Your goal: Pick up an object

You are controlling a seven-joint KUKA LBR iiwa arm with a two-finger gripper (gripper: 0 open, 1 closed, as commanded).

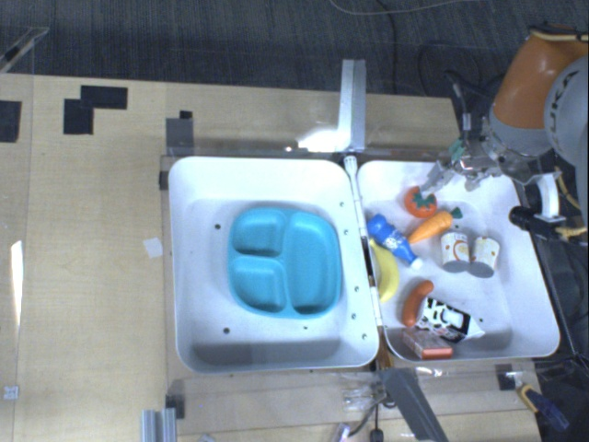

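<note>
— Fingers first: you can see them spread apart, holding nothing, over the far edge of the right bin.

— And the objects?

— Your nearest one is the tomato, just beside the fingertips. A carrot lies next to it, a sausage toward the near edge. The blue divided plate sits in the left bin.

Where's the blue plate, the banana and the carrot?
blue plate [281, 261], camera view, on the ridge between its sections.
banana [387, 279], camera view, on its yellow middle.
carrot [431, 226], camera view, on its orange body.
</note>
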